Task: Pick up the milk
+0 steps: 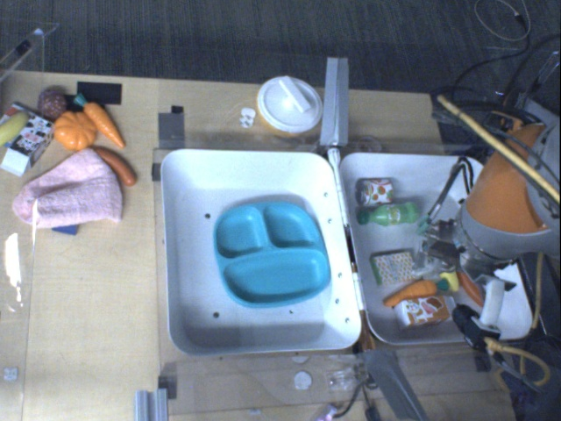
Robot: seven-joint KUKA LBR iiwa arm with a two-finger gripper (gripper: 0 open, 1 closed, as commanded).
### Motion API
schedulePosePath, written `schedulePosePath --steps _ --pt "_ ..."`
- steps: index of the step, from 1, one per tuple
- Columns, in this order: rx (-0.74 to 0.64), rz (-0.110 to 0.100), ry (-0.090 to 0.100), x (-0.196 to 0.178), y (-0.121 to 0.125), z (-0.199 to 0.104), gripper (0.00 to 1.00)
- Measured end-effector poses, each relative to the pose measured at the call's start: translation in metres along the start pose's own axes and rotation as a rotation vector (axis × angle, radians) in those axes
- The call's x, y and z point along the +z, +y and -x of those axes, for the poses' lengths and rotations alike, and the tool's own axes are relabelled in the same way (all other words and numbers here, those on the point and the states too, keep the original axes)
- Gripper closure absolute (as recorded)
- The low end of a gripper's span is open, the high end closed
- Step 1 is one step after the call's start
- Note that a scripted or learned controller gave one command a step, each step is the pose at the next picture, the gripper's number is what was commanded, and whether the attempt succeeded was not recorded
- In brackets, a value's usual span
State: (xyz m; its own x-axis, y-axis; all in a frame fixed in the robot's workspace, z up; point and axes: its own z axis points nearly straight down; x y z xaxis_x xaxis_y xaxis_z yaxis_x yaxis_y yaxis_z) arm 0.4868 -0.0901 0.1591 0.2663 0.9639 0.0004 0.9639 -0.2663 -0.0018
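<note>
Overhead: gripper (438, 251) is low in the right bin (351, 235), mid-bin toward its right wall; can't tell its opening or any hold. Milk carton (424, 310) lies by the bin's near edge, touching a toy carrot (408, 293). Green bottle (392, 214) and small can (375, 190) crowd the far-left corner. Left bin (188, 253) holds a blue divided plate (272, 253), with open floor along its walls.

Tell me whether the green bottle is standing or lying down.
Lying down. The green bottle rests on its side in the right bin, long axis across the floor, cap toward the left bin.
</note>
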Motion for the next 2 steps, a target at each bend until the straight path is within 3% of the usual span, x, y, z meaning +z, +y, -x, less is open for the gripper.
schedulePosePath --steps 1,2 --pt "0.0 0.0 0.0 0.0 0.0 0.0 0.0" --pt "0.045 0.017 0.01 0.066 0.005 -0.004 0.0"
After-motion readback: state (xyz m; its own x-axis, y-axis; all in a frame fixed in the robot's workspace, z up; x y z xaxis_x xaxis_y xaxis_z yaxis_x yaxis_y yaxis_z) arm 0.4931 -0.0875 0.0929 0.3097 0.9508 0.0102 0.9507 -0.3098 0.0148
